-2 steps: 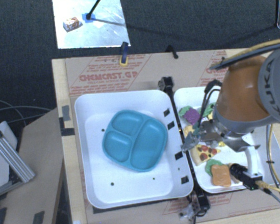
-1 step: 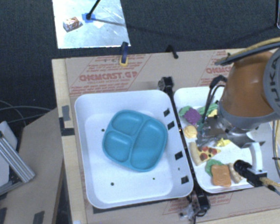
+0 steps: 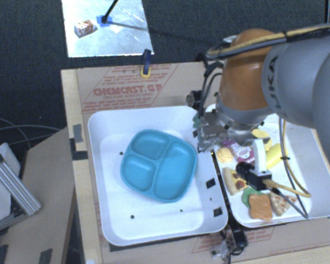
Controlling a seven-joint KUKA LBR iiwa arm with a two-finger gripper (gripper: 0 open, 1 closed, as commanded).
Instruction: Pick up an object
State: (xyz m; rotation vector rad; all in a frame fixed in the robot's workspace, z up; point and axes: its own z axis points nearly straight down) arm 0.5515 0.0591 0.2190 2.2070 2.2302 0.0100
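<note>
Objects (image 3: 235, 181) for the pick lie bunched in the left half of the right bin (image 3: 328, 200). My gripper (image 3: 207, 137) sits low at the wall where the two bins meet, tucked under the arm (image 3: 305, 80) and its orange band (image 3: 246, 74). From this feed I cannot tell whether it is released or clenched, and I see nothing held in it. Just beside it on the right-bin side are a cream lump (image 3: 224, 156) and a pink packet (image 3: 240, 150), with a yellow piece (image 3: 273, 154) a little further out. Nearer the front rim a green bit (image 3: 249, 195) touches a brown toast (image 3: 260, 207). In the left bin (image 3: 98, 164) a blue divided plate (image 3: 159, 165) lies flat, well apart from the heap.
</note>
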